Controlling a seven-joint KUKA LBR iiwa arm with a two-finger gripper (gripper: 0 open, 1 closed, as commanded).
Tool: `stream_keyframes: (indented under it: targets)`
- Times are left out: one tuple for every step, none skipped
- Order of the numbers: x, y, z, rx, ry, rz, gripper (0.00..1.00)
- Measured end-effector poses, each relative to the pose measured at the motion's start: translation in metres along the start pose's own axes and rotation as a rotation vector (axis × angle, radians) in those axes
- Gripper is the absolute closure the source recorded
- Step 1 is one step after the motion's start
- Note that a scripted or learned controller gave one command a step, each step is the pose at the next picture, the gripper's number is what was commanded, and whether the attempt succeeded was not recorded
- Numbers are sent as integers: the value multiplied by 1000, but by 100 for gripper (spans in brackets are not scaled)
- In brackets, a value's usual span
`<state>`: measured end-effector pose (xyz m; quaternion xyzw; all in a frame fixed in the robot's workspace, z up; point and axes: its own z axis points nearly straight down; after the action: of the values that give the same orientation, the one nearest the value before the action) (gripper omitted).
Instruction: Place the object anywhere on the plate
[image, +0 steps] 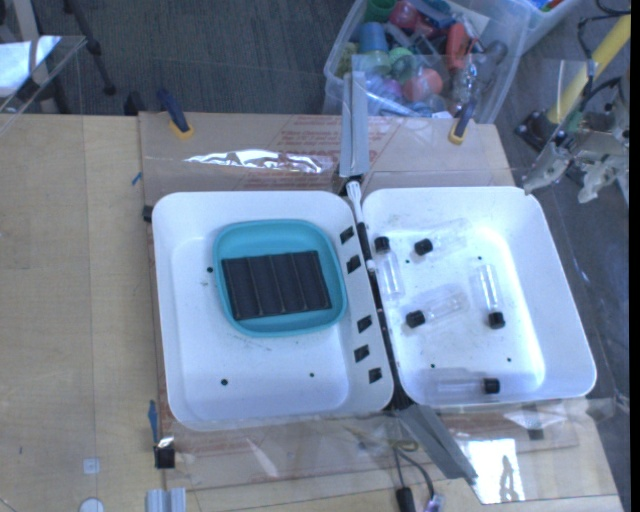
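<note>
A teal plate (232, 243) with rounded corners sits in the left white bin (190, 380). A dark ridged rectangular object (276, 284) lies flat in the plate's middle and covers most of its floor. The right white bin (560, 300) holds several clear vials with black caps. One vial (387, 268) lies near the divider, another (438, 304) in the middle, and a third (462, 383) by the front wall.
A row of black clips (362, 322) runs along the divider between the bins. A clear tub of coloured items (430, 50) stands behind the bins. Cables and pale hardware (575, 165) sit beyond the right bin's far corner.
</note>
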<state>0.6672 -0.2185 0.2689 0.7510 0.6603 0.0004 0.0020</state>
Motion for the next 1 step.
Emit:
stream_keyframes:
  targets:
    - [3,0,1,2,-1,35,0]
